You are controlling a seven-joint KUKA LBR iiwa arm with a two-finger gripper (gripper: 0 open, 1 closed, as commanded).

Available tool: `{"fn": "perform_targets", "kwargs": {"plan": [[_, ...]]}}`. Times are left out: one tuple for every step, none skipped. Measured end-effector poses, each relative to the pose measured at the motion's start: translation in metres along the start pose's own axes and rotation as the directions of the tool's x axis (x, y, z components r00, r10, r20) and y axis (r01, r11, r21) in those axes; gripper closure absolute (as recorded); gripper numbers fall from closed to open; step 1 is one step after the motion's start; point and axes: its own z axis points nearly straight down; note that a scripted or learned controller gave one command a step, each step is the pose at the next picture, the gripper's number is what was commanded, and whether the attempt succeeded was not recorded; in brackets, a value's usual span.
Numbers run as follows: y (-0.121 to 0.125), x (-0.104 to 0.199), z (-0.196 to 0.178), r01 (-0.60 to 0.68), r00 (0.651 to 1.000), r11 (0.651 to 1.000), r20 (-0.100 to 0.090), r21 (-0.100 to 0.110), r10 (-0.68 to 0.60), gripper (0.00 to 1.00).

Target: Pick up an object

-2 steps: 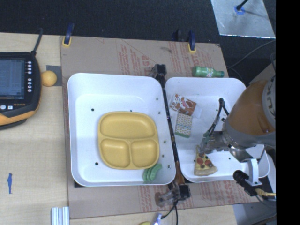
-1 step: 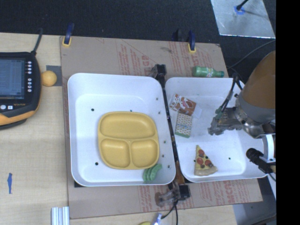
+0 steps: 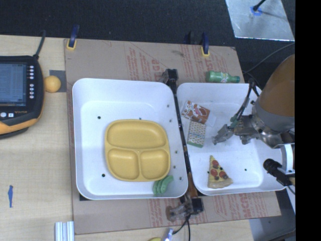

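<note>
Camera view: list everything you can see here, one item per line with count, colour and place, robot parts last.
White bins: 2, white, side by side on cardboard; left, right.
Divided plate: 1, yellow, middle of left bin.
Green toy: 1, green, left bin's near right corner.
Red packet: 1, red and white, right bin's far left.
Pale box: 1, light green, just below the packet.
Pizza slice: 1, yellow with red spots, right bin's near side.
Green bottle: 1, lying beyond right bin.
Pendant: 1, black and orange, far left.
Ball: 1, orange, beside pendant.
Arm: 1, grey and orange, right.
Claw: 1, grey, over right bin.
</note>
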Motion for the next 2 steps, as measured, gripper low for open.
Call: {"fn": "perform_targets", "kwargs": {"plan": [[-0.017, 0.006, 0.081, 0.002, 1.0, 1.0, 0.0, 0.003, -0.002, 0.0], [-0.017, 0.006, 0.071, 0.003, 1.0, 1.0, 0.0, 0.004, -0.003, 1.0]]}}
